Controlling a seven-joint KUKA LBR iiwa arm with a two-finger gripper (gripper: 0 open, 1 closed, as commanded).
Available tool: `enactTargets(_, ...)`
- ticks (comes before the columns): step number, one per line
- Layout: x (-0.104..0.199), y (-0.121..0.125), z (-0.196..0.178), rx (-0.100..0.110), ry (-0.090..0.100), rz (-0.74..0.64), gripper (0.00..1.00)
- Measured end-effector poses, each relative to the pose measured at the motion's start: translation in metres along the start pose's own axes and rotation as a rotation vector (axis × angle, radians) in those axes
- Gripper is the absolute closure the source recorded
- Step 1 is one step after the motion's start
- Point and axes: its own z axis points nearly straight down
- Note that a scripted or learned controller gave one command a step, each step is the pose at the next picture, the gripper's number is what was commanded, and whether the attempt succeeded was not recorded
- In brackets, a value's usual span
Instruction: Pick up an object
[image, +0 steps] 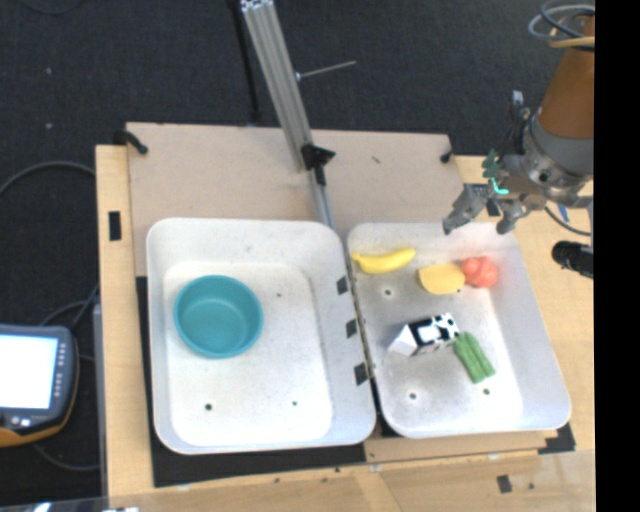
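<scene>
Here we judge the task to be at its approach step: nothing is lifted, and all 5 candidates lie in the right bin (545, 385), in the lower right of the frame. The banana (383, 261) sits near that bin's upper left corner, the lemon (441, 278) is right of it with the red fruit (481, 271) just beside, and lower down a black-and-white box (427, 334) lies just beside a green piece (474, 358). The left bin (300, 400) bears 1 teal bowl (219, 316).

The gripper (482, 211) hangs at the upper right, over the right bin's top edge, above the lemon and red fruit in the frame. Its 2 fingers look spread apart, open fairly wide, with nothing between them and nothing touched.

Next, we think, it must pick 1 target, line up over it and come down. The lemon and red fruit are nearest but close together, so a finger could nudge the neighbour; the banana stands freer.
</scene>
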Motion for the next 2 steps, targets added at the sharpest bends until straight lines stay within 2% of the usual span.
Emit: enactTargets(2,0.005,-0.004,0.112,0.007,0.0,0.005,0.0)
